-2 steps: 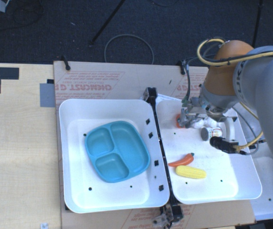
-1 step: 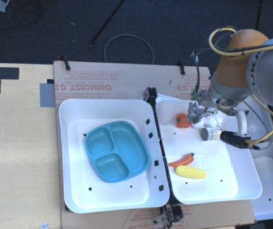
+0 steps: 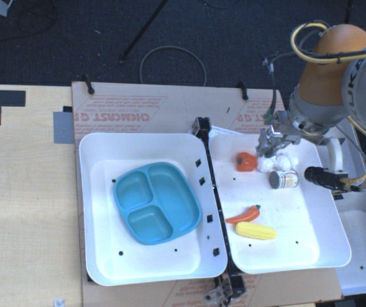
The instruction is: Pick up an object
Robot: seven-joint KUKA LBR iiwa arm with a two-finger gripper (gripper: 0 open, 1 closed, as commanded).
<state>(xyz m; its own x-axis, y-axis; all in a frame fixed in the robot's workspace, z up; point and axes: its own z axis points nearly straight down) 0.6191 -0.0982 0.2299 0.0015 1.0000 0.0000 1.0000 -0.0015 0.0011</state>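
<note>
Bench w/ pale wood top and cardboard sheet under both bins; dark floor w/ cables behind.

Item 1: left bin (image 3: pixel 100 171), holding a blue divided plate (image 3: pixel 156 201) lying flat near centre, likely parked out of the way.

Item 2: right bin (image 3: pixel 317 235), w/ the loose pickables scattered, prob. so each could be reached singly:
- red-orange chili (image 3: pixel 244 215) and yellow corn cob (image 3: pixel 256 231), just beside each other, front-centre.
- red-orange pepper-like piece (image 3: pixel 247 162), back left.
- small white lump (image 3: pixel 284 162) and a short jar or can on its side (image 3: pixel 284 180), close together, back right (nearest candidates, judging by position).

Item 3: arm, entered from right, orange band above wrist, bent down over bin's back; gripper (image 3: pixel 270 147) was low, just beside pepper piece and white lump. Opening of pincer: cannot tell; nothing seen held.
</note>
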